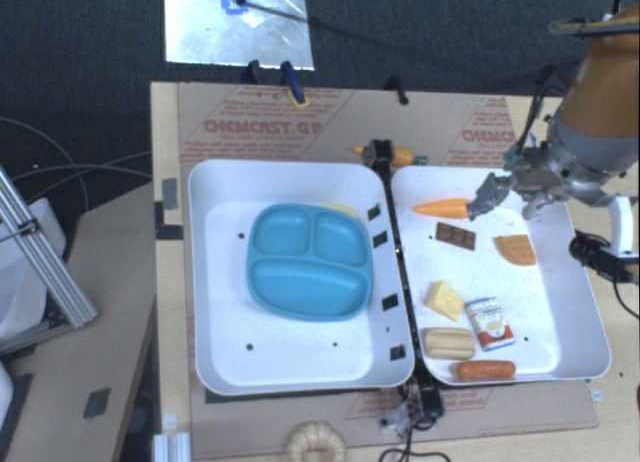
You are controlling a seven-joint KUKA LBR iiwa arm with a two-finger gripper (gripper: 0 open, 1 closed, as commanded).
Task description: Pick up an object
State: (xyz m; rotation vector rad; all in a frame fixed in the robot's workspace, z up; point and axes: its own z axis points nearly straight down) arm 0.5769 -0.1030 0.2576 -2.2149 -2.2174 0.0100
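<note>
fingers [508, 197] spread open, holding nothing, hovering over right bin [580, 320] far side, just right of carrot [441, 208].

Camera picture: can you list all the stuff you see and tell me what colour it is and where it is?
Bins: 2, white, side by side on the bench.
Plate: 1, blue with compartments, in the left bin.
Carrot: 1, orange, top of the right bin.
Chocolate bar: 1, brown, below the carrot.
Toast slice: 1, orange-brown, right side of the right bin.
Cheese wedge: 1, pale yellow, middle of the right bin.
Small carton: 1, white, red and blue, beside the cheese.
Bread roll: 1, tan, near the front.
Sausage: 1, red-orange, front edge.
Gripper: 1, grey, over the right bin's top.
</note>
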